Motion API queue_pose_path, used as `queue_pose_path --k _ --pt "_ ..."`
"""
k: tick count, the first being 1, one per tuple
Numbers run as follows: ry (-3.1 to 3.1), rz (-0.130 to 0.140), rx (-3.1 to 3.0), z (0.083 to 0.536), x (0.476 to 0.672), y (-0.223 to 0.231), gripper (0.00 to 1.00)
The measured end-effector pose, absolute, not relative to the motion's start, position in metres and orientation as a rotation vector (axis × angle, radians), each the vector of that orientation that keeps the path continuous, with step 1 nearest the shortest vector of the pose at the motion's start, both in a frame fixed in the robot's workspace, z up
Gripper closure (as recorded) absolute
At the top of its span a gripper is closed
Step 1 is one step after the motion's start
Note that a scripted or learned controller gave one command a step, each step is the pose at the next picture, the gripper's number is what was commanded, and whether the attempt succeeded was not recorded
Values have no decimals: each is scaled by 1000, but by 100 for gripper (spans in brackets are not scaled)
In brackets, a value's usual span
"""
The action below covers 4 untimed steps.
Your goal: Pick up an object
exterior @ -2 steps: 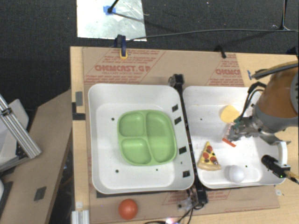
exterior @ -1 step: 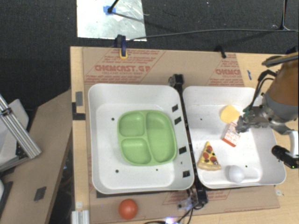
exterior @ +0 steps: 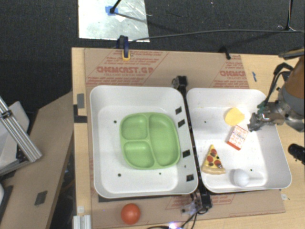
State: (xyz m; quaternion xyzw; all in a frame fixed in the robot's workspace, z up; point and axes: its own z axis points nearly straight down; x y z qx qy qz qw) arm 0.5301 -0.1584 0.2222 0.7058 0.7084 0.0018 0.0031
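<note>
gripper (exterior: 254,123) above right bin (exterior: 271,175); jaws unclear; beside carton (exterior: 237,137)

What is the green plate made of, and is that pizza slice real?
The green plate looks like smooth, matte plastic: one even colour, moulded compartments. The pizza slice is probably a toy, plastic or rubber, judging by its flat, bright colours, though I can't be sure.

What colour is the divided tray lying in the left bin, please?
The divided tray is light green, seen clearly in the camera view.
</note>
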Motion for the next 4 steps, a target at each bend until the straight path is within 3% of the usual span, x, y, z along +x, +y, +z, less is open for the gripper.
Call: queue_pose_path --k 1,4 --pt "2222 6 2212 272 532 -159 100" --pt "2232 4 2210 246 594 -10 100"
